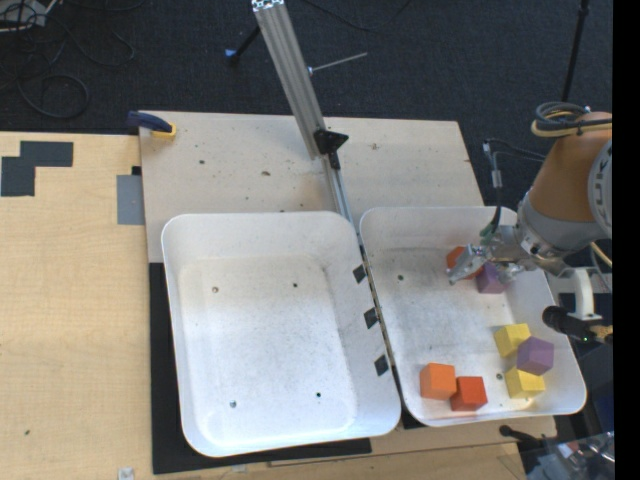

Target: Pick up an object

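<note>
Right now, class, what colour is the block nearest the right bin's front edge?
Red block, beside an orange one; camera view.

A slanted grey aluminium extrusion post (298, 78) rises from the bench's far edge, carrying a checkered tag (267, 1) at its top. A small blue-and-yellow clamp (151, 123) grips the bench's far left corner. Black cables (45, 78) lie on the dark carpet (430, 38) beyond it.

Small blocks (455, 385), orange, red, yellow, purple, scattered in right bin (420, 308).
</note>
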Controlling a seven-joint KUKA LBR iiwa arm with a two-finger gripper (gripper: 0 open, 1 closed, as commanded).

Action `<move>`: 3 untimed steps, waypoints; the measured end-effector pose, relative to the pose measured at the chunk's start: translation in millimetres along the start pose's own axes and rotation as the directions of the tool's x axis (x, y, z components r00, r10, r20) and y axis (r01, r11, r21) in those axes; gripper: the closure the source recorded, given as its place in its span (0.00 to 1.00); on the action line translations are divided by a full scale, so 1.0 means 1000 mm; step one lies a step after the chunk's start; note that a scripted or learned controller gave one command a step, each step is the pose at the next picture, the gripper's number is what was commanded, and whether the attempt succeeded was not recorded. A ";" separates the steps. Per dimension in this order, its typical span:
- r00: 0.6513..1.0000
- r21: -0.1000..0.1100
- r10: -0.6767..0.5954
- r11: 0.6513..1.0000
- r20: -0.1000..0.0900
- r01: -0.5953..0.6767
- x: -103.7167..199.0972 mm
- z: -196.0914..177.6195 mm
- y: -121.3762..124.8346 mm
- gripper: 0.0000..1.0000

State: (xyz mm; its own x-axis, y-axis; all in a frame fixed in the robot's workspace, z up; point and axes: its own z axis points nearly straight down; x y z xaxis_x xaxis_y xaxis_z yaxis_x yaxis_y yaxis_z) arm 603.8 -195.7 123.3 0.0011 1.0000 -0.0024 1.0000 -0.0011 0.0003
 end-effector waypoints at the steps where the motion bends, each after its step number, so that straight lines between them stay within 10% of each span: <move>1: 1.000 -0.004 0.003 1.000 -0.001 -0.003 -0.001 -0.013 0.001 1.00; 3: 1.000 -0.001 -0.003 1.000 -0.002 0.003 0.000 -0.106 0.007 1.00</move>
State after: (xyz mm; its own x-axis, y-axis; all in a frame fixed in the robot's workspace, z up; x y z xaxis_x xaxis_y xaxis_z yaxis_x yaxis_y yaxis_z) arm 610.3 -195.2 229.3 -0.0021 1.0000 -0.0006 1.0000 0.0021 0.0017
